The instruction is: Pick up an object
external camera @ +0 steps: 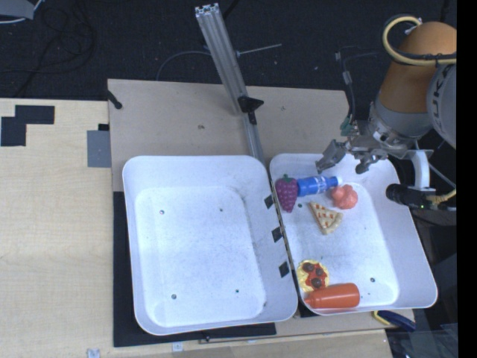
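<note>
Blue bottle (319, 184) lies unpicked just below the gripper (347, 157), whose fingers are spread wide and empty; grasping and lifting remain.

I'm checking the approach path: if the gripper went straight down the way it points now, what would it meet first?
Probably the blue plastic bottle, lying just below the two-finger gripper near the right white bin's far edge; depth is unclear, so it might reach bare bin floor instead.

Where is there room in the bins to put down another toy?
The left bin is all bare floor. In the right bin, there's a bare patch between the waffle slice and the sausage. It's crowded near the grapes, bottle and tomato.
</note>
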Tool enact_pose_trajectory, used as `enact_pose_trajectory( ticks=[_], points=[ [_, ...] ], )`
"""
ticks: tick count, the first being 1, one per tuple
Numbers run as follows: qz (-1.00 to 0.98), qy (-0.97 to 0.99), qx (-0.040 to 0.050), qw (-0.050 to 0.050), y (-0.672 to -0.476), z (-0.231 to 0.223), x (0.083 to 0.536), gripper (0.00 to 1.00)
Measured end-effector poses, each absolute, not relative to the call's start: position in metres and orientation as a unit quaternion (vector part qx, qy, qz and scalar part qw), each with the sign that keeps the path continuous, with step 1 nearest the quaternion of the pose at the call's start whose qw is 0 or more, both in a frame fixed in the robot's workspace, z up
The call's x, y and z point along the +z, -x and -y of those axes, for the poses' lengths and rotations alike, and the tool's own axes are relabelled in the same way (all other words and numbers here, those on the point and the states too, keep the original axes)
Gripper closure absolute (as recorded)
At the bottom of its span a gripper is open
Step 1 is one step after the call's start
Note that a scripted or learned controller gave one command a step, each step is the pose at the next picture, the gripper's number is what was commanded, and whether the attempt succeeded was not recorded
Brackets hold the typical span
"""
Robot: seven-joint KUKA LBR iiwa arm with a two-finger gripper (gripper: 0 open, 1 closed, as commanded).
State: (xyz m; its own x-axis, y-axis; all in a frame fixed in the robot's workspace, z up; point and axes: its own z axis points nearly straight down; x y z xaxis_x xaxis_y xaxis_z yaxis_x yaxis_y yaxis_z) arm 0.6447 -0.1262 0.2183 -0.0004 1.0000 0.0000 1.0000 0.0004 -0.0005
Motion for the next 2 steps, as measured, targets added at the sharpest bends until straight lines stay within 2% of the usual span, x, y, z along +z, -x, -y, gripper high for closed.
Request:
enact_pose_trajectory(
  ticks=[1,2],
  points=[
    [0.707,0.707,0.0012,0.002,-0.643,0.122,0.175,0.0],
    [0.707,0.707,0.0016,0.002,-0.651,0.126,0.123,0.0]
  ],
)
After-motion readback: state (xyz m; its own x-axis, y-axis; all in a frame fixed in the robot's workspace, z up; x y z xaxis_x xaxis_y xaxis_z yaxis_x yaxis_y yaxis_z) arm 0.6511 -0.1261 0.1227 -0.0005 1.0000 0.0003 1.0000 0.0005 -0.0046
